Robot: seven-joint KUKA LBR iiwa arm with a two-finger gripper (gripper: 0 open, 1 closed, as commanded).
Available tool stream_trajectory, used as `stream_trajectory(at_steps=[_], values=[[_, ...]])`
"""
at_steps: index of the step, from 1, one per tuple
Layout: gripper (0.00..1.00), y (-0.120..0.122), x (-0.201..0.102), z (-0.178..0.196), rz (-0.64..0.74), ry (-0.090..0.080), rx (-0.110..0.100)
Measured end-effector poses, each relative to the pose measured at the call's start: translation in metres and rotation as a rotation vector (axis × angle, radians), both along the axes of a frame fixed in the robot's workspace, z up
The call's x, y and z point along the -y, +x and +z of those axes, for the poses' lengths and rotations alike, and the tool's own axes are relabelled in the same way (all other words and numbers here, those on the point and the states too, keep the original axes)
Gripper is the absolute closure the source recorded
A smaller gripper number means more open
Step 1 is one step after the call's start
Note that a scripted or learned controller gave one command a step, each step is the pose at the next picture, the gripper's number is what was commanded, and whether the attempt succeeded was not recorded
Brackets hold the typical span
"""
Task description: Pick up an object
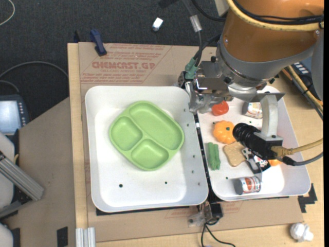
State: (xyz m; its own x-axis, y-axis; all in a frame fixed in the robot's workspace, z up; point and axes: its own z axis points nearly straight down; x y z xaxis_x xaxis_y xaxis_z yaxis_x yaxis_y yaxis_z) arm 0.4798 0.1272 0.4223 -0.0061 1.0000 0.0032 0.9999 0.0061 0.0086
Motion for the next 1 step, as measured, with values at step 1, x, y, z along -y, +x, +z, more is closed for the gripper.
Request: stream_trajectory(at_steps=[1], values=[[1.0, -0.0029, 0.0487, -0.161, -0.013, -0.008, -0.026]])
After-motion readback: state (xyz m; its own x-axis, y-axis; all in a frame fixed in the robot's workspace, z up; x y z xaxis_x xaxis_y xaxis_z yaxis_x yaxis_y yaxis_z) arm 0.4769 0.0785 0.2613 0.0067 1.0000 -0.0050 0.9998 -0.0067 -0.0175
